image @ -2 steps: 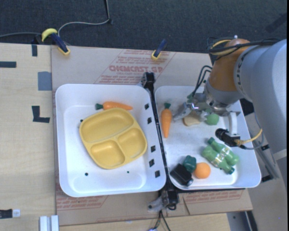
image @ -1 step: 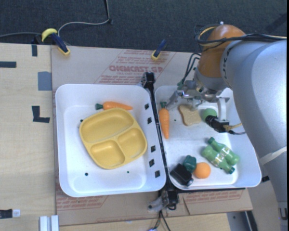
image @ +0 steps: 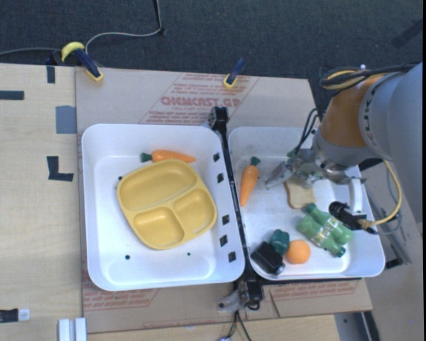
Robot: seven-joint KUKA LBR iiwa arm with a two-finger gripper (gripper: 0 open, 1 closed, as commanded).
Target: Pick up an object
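I count two white bins: the left bin (image: 99,212) holds one yellow divided plate (image: 167,203) and one carrot (image: 172,156) touching its far edge. The right bin (image: 373,261) holds a second carrot (image: 248,181), one tan slice (image: 299,193), one green bottle (image: 324,233), one orange ball (image: 297,251) and one black block (image: 268,258). My gripper (image: 290,173) hangs over the right bin with its fingers spread apart, clamping nothing, just beside the tan slice.

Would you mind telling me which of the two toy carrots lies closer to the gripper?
The carrot in the right bin, lying beside the divider with its green top pointing away, sits closer to the gripper. The other carrot lies in the left bin, behind the yellow divided plate.
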